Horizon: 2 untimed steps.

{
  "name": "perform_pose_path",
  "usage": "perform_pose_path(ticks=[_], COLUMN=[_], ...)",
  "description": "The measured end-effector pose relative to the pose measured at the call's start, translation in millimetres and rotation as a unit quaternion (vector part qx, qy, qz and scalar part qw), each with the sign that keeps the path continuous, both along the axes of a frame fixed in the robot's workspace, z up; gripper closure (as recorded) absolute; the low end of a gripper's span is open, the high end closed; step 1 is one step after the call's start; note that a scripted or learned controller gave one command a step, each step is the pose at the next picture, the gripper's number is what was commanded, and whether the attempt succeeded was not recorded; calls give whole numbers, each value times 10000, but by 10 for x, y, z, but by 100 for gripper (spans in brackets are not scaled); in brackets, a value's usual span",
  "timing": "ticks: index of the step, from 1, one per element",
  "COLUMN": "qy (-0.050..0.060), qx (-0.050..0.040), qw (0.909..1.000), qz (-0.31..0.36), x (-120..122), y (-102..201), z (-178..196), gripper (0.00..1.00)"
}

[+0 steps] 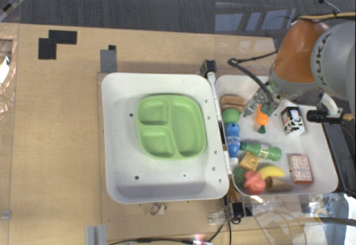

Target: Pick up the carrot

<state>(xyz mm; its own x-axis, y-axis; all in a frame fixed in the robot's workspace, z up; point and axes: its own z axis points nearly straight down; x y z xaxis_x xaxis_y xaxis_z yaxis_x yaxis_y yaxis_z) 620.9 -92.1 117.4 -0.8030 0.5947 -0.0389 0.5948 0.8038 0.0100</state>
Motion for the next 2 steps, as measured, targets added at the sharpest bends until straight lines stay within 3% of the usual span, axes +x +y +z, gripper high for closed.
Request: perform_pose_path(ticks=[1, 2], qy=[115, 124], qx=[114, 124], qw=[9977, 9945], qz=[-656, -1037], x=[-929, -1318], y=[812, 1549], z=[715, 1237], gripper=[100, 100])
